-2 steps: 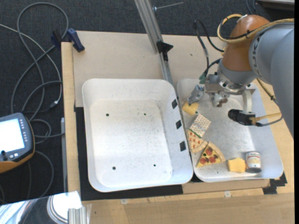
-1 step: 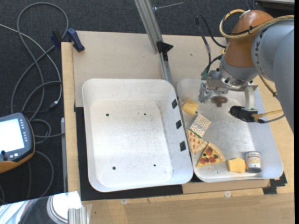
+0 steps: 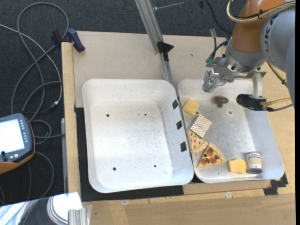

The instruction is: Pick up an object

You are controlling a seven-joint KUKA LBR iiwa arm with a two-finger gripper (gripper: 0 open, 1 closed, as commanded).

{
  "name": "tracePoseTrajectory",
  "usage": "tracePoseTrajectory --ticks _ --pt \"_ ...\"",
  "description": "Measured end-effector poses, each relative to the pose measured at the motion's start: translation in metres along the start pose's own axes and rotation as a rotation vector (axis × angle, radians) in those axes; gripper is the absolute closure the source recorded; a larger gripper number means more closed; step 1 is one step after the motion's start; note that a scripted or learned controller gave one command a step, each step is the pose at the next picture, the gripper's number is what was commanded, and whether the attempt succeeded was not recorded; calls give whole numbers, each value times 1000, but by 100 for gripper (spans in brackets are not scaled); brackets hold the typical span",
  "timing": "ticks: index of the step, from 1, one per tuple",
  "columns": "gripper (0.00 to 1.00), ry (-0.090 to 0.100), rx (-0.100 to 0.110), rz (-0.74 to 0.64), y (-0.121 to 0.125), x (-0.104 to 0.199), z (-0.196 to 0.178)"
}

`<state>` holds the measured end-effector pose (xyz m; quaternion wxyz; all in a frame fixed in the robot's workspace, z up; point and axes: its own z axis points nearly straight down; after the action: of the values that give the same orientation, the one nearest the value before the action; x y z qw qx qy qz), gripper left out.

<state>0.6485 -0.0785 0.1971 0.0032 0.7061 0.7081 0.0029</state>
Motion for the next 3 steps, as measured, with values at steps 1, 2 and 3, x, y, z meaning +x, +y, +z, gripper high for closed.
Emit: tracePoseTrajectory --ticks 1,2,3 --pt "100 -1 0 1 2 0 -55" --pt "100 2 5 -5 7 60 -58" --pt "100 2 5 -4 12 116 -59"
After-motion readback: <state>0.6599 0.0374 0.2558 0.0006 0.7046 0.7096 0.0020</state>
